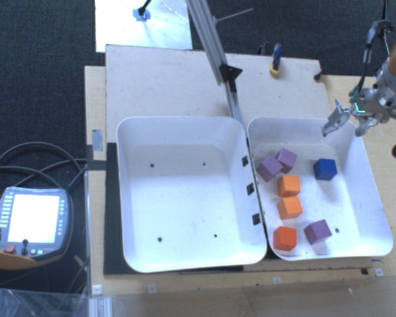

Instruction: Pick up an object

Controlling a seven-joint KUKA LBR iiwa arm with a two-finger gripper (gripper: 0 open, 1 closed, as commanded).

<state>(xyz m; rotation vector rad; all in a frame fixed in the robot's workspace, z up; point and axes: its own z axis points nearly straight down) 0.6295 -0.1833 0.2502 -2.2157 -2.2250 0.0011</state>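
At the bottom of the view, the right bin (373,197) holds seven small blocks. Nearest the lower rim, at about six o'clock in that bin, sits a red-orange cube (285,238), with a purple block (317,230) just beside it at its three o'clock. Further up, two orange cubes (290,196) stand stacked in line, one above the other in the picture, close together or touching. At eleven o'clock from them lie two purple blocks (278,163), touching each other. The blue cube (325,169) stands apart at the orange pair's two o'clock, alone on bare white floor.

The left bin (178,197) lies at nine o'clock of the right one, their rims meeting in the middle.

Beyond the blue cube, at its one o'clock, the gripper (346,119) hangs over the far rim of the right bin. Its two fingers are spread apart with nothing between them. A control pendant (30,226) rests at far nine o'clock
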